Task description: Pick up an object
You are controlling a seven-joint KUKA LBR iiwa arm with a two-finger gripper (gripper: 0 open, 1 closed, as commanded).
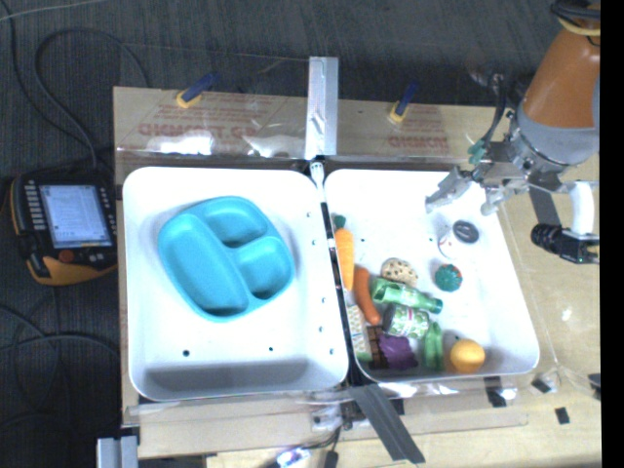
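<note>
Tool poised over the right bin
Tool (466, 195) spread with nothing between its fingers above the dark disc (465, 231), seemingly lined up for a grab

A handheld control pendant (60, 224) with a lit screen lay on the dark floor at nine o'clock. Black cables (58, 52) looped at ten o'clock. Two blue-and-yellow clamps (196, 89) gripped the bench's far edge near twelve o'clock.
</note>
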